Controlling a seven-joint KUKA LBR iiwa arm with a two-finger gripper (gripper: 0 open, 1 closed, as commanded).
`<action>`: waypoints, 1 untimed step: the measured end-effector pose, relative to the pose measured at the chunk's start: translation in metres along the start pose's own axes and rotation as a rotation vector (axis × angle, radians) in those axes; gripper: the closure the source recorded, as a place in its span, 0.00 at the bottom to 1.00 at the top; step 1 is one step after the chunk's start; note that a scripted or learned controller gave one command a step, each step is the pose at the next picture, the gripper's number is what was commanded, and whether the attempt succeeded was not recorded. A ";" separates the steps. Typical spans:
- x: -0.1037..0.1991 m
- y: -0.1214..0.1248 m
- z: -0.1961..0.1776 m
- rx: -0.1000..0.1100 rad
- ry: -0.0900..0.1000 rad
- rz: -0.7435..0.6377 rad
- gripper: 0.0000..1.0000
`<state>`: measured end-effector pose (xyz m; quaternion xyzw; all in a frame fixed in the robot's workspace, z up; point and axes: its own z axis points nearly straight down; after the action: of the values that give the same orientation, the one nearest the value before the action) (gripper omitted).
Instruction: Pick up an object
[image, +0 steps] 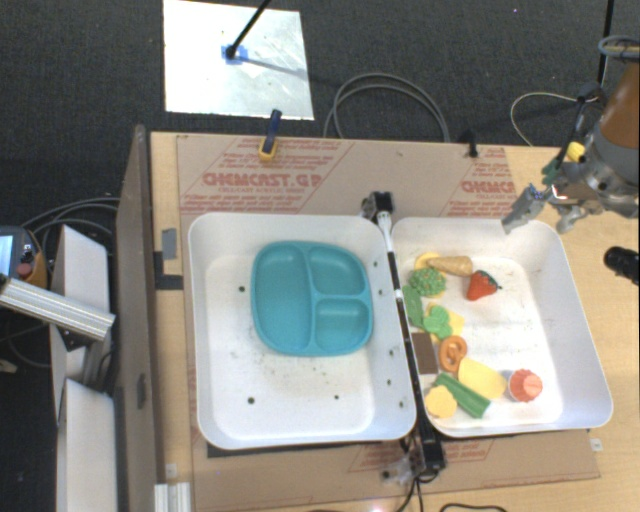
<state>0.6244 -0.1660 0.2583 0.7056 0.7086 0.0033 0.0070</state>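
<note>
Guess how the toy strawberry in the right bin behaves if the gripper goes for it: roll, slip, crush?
The strawberry looks like smooth moulded plastic, so probably rigid and light, unlikely to crush. Its rounded, tapered body may squirt out of a loose pinch. It lies on its side on open bin floor, so a nudge would likely roll it.

The arm (615, 140) is cut off by the right edge — end effector (545, 208) blurred, its grip unreadable.

Glossy white plastic bins (230, 330), matt teal plastic tray (310, 298), brown cardboard base (330, 170)
</note>
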 end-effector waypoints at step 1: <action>0.005 -0.017 0.180 0.019 0.007 0.002 0.00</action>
<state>0.6105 -0.1624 0.0777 0.7064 0.7078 -0.0009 -0.0019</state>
